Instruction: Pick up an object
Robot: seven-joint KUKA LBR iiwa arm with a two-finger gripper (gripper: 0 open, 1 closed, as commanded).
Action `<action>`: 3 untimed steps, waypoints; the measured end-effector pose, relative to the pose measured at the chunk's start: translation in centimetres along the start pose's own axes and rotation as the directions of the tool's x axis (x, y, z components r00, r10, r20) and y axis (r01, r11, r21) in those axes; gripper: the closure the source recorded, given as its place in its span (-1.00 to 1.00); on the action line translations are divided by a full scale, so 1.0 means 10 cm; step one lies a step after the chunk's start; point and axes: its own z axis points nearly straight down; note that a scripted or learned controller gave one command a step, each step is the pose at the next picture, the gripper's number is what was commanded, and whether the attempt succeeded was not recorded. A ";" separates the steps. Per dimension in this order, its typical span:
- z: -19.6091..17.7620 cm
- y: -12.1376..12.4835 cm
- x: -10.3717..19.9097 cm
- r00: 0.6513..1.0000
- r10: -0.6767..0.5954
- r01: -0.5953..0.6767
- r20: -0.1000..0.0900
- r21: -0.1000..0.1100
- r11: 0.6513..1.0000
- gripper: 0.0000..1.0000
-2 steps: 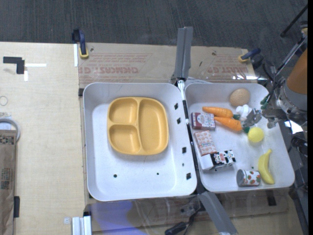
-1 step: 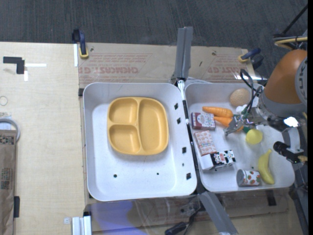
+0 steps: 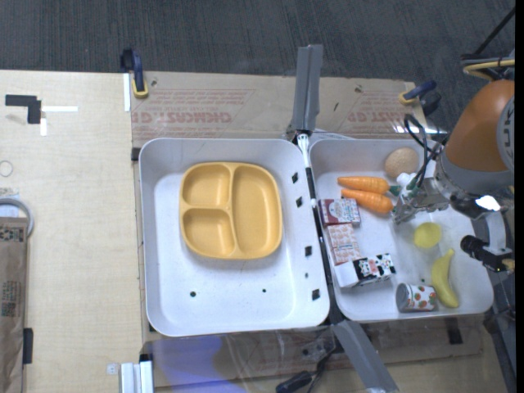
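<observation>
The right bin (image 3: 475, 305) holds two carrots (image 3: 366, 191), a beige round item (image 3: 401, 161), a yellow lemon (image 3: 426, 236), a banana (image 3: 444, 279), a small can (image 3: 417, 297), a cow-print carton (image 3: 366, 270) and two reddish cartons (image 3: 339, 213). My gripper (image 3: 409, 207) hangs low in this bin, between the carrots' right ends and the lemon. Its metal tips sit just above the lemon, beside the lower carrot. Nothing shows clearly between them.
The left bin (image 3: 164, 285) carries a yellow divided plate (image 3: 231, 210). A grey divider post (image 3: 307, 88) stands between the bins at the back. The arm's orange band (image 3: 483, 129) looms over the right bin's far right corner.
</observation>
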 end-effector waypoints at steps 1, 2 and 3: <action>0.00 0.00 0.00 1.000 0.000 0.000 0.000 0.000 1.000 -1.00; 0.05 0.41 0.45 1.000 0.007 -0.007 0.007 -0.007 1.000 -1.00; -0.01 0.41 0.45 1.000 0.005 -0.005 0.005 -0.001 1.000 1.00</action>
